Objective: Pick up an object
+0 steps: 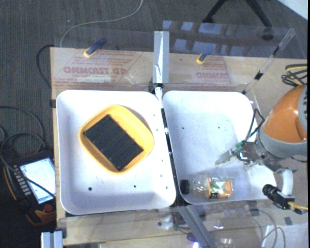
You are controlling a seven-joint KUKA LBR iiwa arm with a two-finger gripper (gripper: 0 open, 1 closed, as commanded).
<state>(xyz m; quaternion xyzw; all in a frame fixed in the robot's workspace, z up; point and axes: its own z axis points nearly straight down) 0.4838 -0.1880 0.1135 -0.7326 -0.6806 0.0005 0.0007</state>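
Item one: clear plastic bottle (pixel 209 186), black cap, orange-and-green label. It lies on its side on the floor of the right bin (pixel 206 118), close against that bin's near wall, cap pointing toward the left bin (pixel 72 195). This is the likely thing to pick.

Item two: gripper (pixel 228 158), at the end of the grey arm (pixel 284 128) with its orange band. It hangs inside the right bin, above and a little right of the bottle, near it but apart. Nothing lies between the fingers. How wide they stand I cannot tell; they are thin and pale against the white floor.

Item three: yellow dish (pixel 139 125) bearing a dark square pad (pixel 113 142), in the middle of the left bin, well away from the bottle across the shared wall.

Item four: table (pixel 93 71), carrying both bins.

Step in hand, as I judge it: the approach, with no grasp made. The next move calls for carrying the gripper toward the near wall until it is over the bottle's body, setting the fingers across its narrow width, then lowering. The wall beside it leaves little room, and a round bottle may roll.
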